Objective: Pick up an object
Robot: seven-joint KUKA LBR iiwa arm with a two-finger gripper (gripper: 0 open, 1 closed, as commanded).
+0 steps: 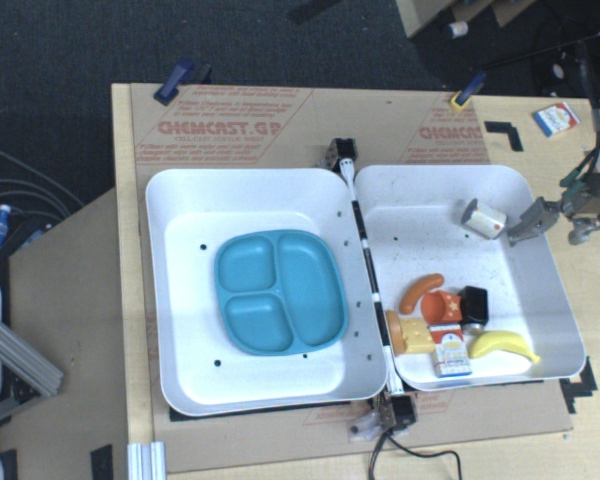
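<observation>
In the right bin [540, 278] a pile lies at the near side: an orange-red sausage [421, 292], a red object [441, 308], a black block [474, 303], a yellow banana [504, 345], a yellow block [412, 334] and a small white-and-red carton [451, 356]. Apart from them, a small white cylinder [483, 219] rests toward the far right of the bin. My gripper [552, 232] hangs over the bin's right rim, just right of the cylinder. It is open and its fingers [528, 223] hold nothing.
The left bin [175, 268] holds a blue divided plate [279, 290]. A black hinge strip [361, 238] runs between the bins. A small blue-and-white box [555, 119] lies on the bench at the far right, and clips [173, 81] sit at the board's far edge.
</observation>
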